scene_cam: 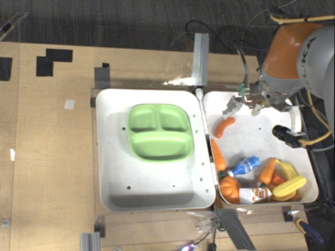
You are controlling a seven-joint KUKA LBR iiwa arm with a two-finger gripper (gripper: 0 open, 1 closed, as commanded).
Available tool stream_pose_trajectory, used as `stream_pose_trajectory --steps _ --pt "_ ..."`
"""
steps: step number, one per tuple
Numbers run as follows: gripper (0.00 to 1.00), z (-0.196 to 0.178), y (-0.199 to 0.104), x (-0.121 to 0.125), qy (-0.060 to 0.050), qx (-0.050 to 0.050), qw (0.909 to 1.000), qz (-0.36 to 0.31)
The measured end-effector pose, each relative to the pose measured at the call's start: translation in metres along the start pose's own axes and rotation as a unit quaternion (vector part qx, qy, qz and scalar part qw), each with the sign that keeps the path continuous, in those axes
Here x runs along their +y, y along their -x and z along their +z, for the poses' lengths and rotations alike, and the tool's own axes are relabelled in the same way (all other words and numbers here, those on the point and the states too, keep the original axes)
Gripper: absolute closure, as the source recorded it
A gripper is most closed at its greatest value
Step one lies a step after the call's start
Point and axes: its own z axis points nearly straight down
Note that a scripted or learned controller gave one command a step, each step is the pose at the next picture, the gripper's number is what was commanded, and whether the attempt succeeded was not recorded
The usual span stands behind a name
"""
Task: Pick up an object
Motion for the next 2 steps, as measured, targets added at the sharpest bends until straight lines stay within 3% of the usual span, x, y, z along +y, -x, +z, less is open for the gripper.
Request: stream_pose_trajectory --steps 1,2 --pt "0.00 0.095 0.011 0.007 0.000 0.000 0.9990 -0.045" --pt "0.00 0.000 -0.008 -0.004 0.000 0.000 0.9971 0.076"
